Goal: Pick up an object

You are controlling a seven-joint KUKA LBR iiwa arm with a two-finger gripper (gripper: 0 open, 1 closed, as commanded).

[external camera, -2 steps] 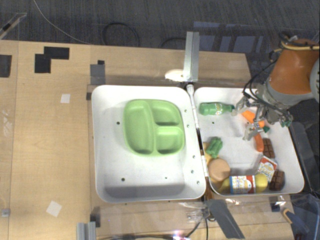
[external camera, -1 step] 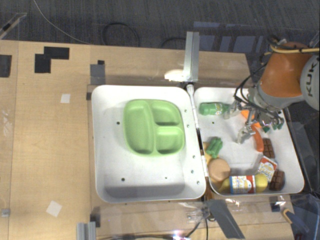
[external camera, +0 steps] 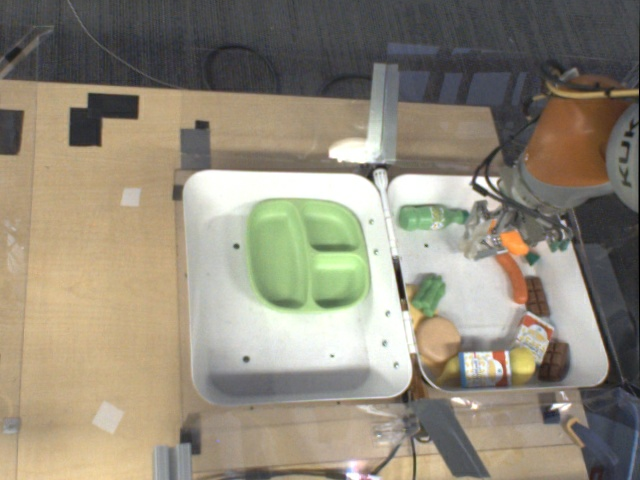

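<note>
I've got the gripper [external camera: 500, 236] hanging over the far part of the right bin [external camera: 590, 313], the arm coming in from the right with its orange band up at the far-right corner. The fingers read as spread, metal tips splayed, and I see nothing clamped between them. Right under the tips is the orange carrot [external camera: 516, 273]; its far end sits just at the fingers and its long axis runs away from them toward the near side, tilted slightly right. That's the relation I care about: the carrot lies on the near side of the tips, lengthwise near-to-far, so I judge the jaws need to straddle it across its narrow width, closing left-to-right. Off to the left of the gripper lies the green bottle [external camera: 430, 216], on its side, long axis left-to-right, near but apart from the fingers. A brown chocolate bar [external camera: 538, 296] lies just right of the carrot, close enough to crowd a grasp there. Nearer in: a green toy [external camera: 429, 293], a tan round lid [external camera: 438, 339] and a yellow-labelled can [external camera: 484, 368]. The left bin [external camera: 215, 268] carries a green divided plate [external camera: 305, 253], well apart from all this.
</note>
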